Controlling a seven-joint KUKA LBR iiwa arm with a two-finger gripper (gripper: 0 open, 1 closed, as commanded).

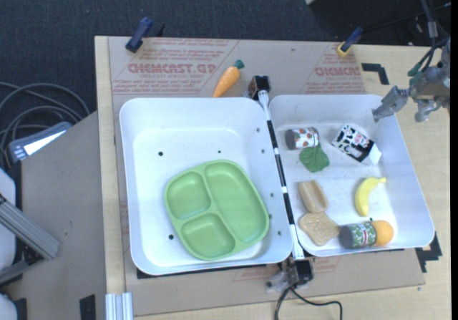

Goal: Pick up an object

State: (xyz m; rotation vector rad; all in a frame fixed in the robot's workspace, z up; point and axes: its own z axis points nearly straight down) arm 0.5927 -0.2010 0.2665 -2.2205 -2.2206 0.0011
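Pincer point(402, 102) up at far right, just past the right bin's point(422, 204) far corner, nothing between the prongs; open or closed: impossible to tell. Candidates all inside that bin: black-and-white carton point(354, 143), small can point(303, 138), green leaf point(314, 160), two bread pieces point(313, 195), banana point(368, 193), bottle point(358, 235) touching an orange point(383, 231). Best bet probably the carton: nearest, boxy, flat-sided. Approach from straight above, prongs across the narrow faces. Rounder, glossy plastic fruit likelier to slip. Left bin with a green, smooth divided plate point(215, 207); carrot point(227, 79) out on the desk point(179, 61).
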